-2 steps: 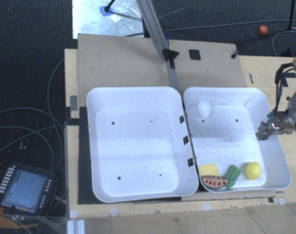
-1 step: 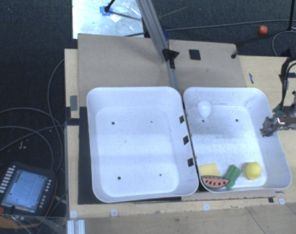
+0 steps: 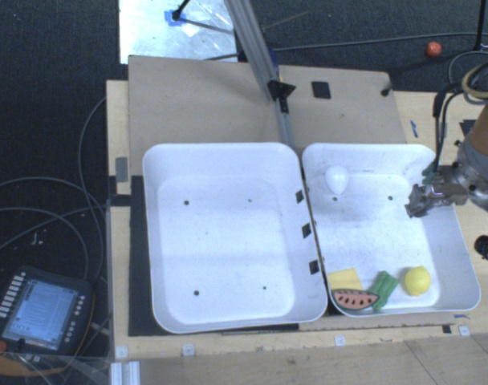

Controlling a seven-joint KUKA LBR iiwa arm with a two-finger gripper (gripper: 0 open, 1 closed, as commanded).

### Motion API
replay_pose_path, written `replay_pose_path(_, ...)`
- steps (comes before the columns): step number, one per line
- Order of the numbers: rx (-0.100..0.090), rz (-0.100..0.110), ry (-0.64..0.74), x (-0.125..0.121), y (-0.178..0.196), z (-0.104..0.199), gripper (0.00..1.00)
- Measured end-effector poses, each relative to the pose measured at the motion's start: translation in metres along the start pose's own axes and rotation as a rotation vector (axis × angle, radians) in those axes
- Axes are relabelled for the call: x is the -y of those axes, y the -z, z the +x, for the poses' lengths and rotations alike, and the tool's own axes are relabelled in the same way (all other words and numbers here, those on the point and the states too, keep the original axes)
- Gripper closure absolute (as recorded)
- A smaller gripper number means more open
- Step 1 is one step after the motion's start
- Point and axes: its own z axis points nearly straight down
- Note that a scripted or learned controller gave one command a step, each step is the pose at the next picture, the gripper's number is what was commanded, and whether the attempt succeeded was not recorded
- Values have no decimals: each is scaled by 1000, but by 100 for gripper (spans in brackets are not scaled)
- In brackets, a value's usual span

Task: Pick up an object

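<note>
My gripper (image 3: 417,205) hangs over the right side of the right bin (image 3: 449,251), near its right wall. A white egg-shaped object (image 3: 336,179) lies at the back left of that bin. Along the bin's front edge sit a yellow block (image 3: 345,279), a watermelon slice (image 3: 355,299), a green piece (image 3: 383,289) and a yellow lemon (image 3: 417,280). The gripper is well above and behind the lemon, apart from every object. Nothing shows between its fingers.
The left bin (image 3: 160,215) stands beside the right one, sharing a middle rim with black clips. A slanted metal pole (image 3: 256,42) rises behind the bins. A teach pendant (image 3: 37,310) and cables lie on the floor at left.
</note>
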Motion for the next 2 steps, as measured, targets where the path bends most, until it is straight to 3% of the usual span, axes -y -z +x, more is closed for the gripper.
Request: replay_pose_path(2, 0, 0, 0, -56, 5, 91, 100)
